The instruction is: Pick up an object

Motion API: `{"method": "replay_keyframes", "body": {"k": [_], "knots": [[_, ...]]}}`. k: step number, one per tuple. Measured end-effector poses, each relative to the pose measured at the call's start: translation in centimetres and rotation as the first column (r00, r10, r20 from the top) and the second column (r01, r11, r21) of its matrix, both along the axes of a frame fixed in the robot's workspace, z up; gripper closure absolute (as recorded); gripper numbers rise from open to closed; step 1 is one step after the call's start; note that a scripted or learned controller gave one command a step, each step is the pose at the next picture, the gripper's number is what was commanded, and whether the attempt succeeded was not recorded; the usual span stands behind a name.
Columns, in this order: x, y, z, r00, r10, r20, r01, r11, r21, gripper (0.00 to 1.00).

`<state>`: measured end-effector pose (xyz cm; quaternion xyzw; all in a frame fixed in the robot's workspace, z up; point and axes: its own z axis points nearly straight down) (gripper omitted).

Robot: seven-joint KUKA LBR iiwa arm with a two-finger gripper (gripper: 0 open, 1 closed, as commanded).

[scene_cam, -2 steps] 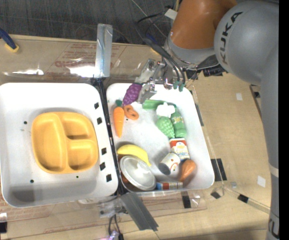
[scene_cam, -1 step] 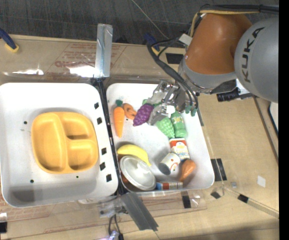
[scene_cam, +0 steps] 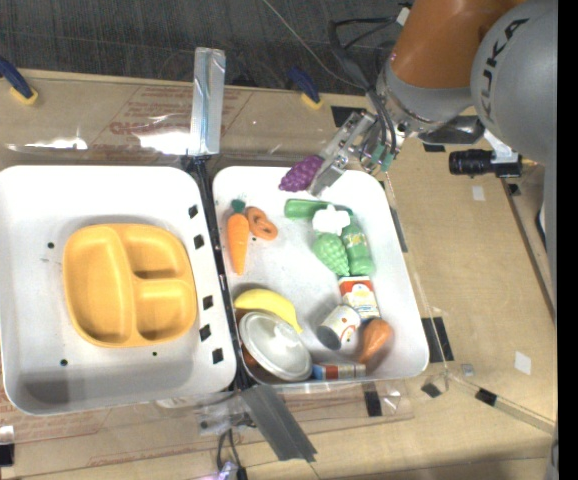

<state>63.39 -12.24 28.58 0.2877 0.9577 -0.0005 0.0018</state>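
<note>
My gripper (scene_cam: 321,176) hangs over the far edge of the right bin (scene_cam: 401,268), reaching in from the upper right. A bunch of purple grapes (scene_cam: 296,176) sits right against its tip on the left side, at the bin's far rim; whether it is gripped is not visible. Just below the tip lie a green cucumber (scene_cam: 303,208) and a small white item (scene_cam: 332,218). Further left in the bin are a carrot (scene_cam: 237,240) and a small orange toy (scene_cam: 261,224).
The right bin also holds a bumpy green piece (scene_cam: 331,253), a green bottle (scene_cam: 359,251), a red-and-white can (scene_cam: 359,295), a banana (scene_cam: 267,306), a metal bowl (scene_cam: 274,344) and a cup (scene_cam: 341,325). The left bin (scene_cam: 19,228) holds a yellow divided tray (scene_cam: 129,283).
</note>
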Motion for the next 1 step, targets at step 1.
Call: {"method": "replay_keyframes", "body": {"k": [1], "knots": [[0.96,6.73,0.38,0.927,-0.375,-0.001,0.375,0.927,0.003,1.00]]}}
